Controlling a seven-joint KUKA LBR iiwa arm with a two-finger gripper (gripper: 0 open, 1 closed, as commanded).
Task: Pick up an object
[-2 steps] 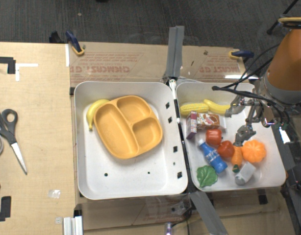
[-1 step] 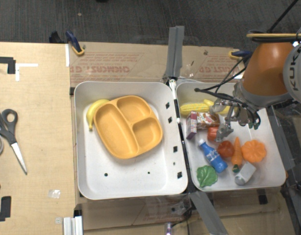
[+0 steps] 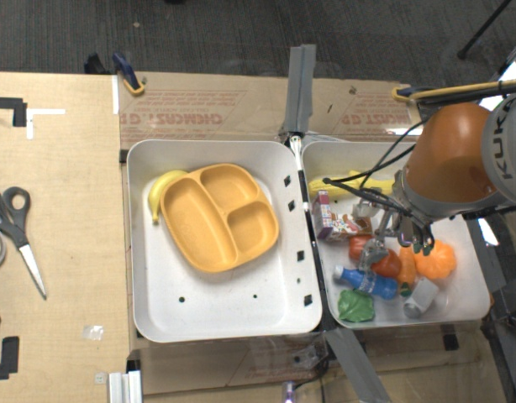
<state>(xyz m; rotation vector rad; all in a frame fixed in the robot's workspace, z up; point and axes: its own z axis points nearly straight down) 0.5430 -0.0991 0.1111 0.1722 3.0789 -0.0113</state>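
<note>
Directly beneath the pincer point(image 3: 382, 248) lies a red object point(image 3: 386, 264).

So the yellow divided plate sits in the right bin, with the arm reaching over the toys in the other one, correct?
Not quite. The camera view shows the yellow divided plate in the left bin. The arm does reach over the toys, which lie in the right bin.
</note>
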